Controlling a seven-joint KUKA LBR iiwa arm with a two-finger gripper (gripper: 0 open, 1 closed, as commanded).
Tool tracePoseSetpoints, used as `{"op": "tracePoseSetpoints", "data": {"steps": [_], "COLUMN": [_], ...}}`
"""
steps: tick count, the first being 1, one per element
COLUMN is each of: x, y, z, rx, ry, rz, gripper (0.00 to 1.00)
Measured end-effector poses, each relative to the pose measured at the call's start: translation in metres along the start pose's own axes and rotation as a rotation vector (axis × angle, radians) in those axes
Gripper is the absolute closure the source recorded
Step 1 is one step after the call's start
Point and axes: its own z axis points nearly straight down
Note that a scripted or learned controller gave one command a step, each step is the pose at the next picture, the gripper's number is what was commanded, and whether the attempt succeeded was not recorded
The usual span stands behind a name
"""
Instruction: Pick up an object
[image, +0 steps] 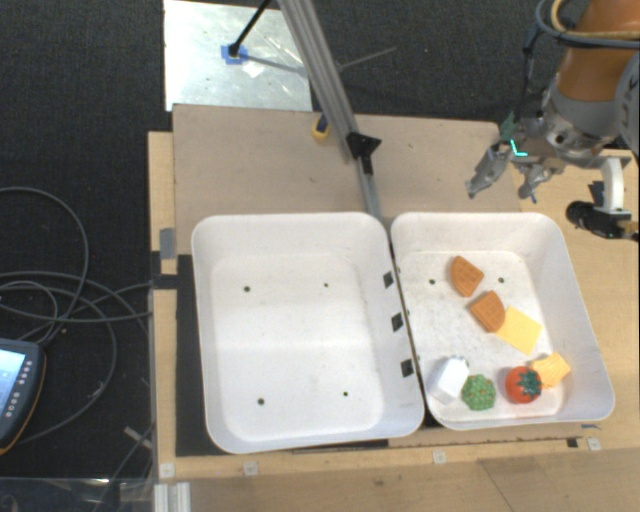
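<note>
The gripper is hanging above the bench beyond the far rim of the right bin, its two fingers spread apart and gripping nothing. The arm above it is running out of the picture at the top right corner, so only its orange band and grey wrist are showing.

The right bin is holding all the loose objects. Two orange-brown pieces are lying near its middle, one farther back and one nearer, close together. A pale yellow flat piece is sitting just beside the nearer brown one. Along the near wall a white block, a green knobbly object, a red round object and a small orange-yellow piece are lying in a row; the red one and the orange-yellow piece appear to be touching. Their exact kinds are too small to make out.

The left bin is showing its bare floor with four dark dots.

A grey pole is slanting across the bench behind the bins, its top cut off. A handheld screen is partly cropped at the left edge among black cables.
</note>
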Motion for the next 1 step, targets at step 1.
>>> {"op": "tracePoseSetpoints", "data": {"steps": [1], "x": [-0.0001], "y": [0.0006], "z": [-0.0023], "rx": [-0.003], "ry": [-0.001], "rz": [-0.001], "gripper": [0.00]}}
